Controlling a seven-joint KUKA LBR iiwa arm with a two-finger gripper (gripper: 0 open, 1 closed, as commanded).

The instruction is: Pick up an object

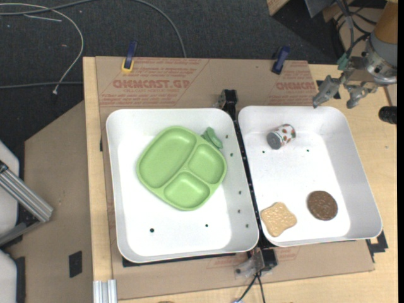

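Note:
The right bin [353, 150] holds a small grey and white cup [280, 136] lying on its side near the back, a tan cracker [278, 218] at the front left, and a brown round cookie [322, 205] at the front right. A green divided plate [182, 168] lies in the left bin [120, 169], with a small green piece [213, 137] at its upper right edge. My gripper [338, 94] hangs over the back right corner of the right bin, its two fingers spread apart with nothing between them. It is well apart from the cup.
Two blue clamps [130, 54] [280, 59] hold the cardboard sheet at the bench's back edge. A black bracket [228, 98] sits between the bins at the back. Cables run over the dark floor behind.

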